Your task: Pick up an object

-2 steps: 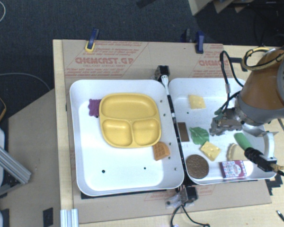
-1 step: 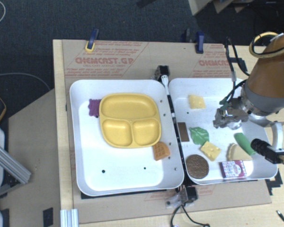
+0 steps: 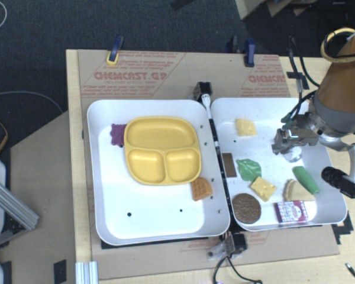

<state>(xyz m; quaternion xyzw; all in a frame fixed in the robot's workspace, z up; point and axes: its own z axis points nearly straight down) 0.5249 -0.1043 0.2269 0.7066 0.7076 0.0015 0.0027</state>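
My gripper (image 3: 289, 147) hangs over the right bin (image 3: 266, 112), near its right side, above bare white floor. Nothing shows between its fingers. Just below it lies a green cylinder (image 3: 306, 180) beside a tan piece (image 3: 290, 189). A pale yellow cheese block (image 3: 245, 127) lies to the gripper's left. Further down sit a green leaf-shaped piece (image 3: 248, 168), a yellow cheese wedge (image 3: 263, 188), a brown round cookie (image 3: 247, 208), a brown bar (image 3: 228, 164) and a pink-and-white packet (image 3: 291, 212).
The left bin (image 3: 106, 176) holds a yellow divided plate (image 3: 163, 149), a purple piece (image 3: 117, 134) at the plate's left edge, and an orange waffle piece (image 3: 202, 189). A black rail (image 3: 213, 136) runs between the bins. Cables hang beside the arm at the right.
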